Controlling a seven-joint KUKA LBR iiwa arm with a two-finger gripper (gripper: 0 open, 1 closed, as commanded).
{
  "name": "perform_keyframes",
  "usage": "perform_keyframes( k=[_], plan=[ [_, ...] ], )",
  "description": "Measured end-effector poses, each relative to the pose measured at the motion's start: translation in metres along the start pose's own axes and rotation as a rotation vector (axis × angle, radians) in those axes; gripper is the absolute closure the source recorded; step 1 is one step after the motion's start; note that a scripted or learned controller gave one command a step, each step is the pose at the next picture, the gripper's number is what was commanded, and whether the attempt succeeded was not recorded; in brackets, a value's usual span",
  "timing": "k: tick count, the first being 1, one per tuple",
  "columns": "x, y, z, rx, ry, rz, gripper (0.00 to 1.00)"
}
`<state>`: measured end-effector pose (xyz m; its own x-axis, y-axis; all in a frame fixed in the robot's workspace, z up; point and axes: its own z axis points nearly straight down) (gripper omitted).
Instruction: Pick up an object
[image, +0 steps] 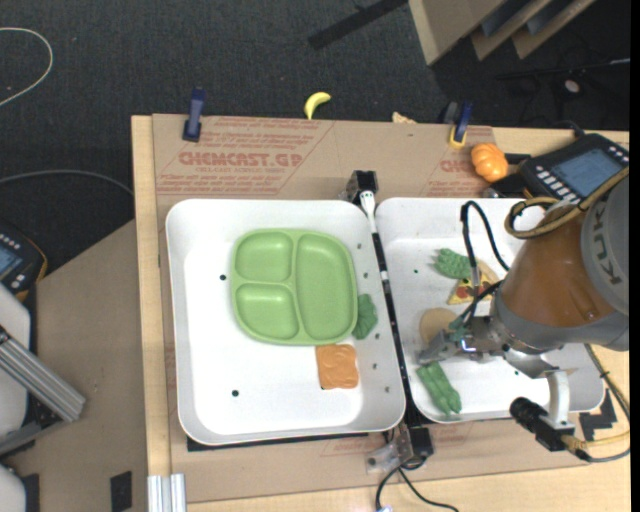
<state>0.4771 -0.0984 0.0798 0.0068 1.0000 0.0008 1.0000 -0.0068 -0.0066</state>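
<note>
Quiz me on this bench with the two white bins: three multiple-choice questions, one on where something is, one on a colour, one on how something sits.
1. Where is the green plate?
A. left bin
B. right bin
C. on the cardboard

2. What colour is the block just below the plate?
A. blue
B. orange
C. white

3. How does the plate lie?
A. flat, hollows up
B. on its edge
C. upside down

Answers:
1 A: it lies in the left bin, while the claw is over the right bin.
2 B: it is orange against the white floor.
3 A: its three hollows face the camera.
</note>
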Motion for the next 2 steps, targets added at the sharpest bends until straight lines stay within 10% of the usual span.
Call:
perform_keyframes(
  k=[2],
  plan=[
    [-0.106, 0.046, -0.006, -0.011, -0.006, -0.003, 0.0]
  ],
)
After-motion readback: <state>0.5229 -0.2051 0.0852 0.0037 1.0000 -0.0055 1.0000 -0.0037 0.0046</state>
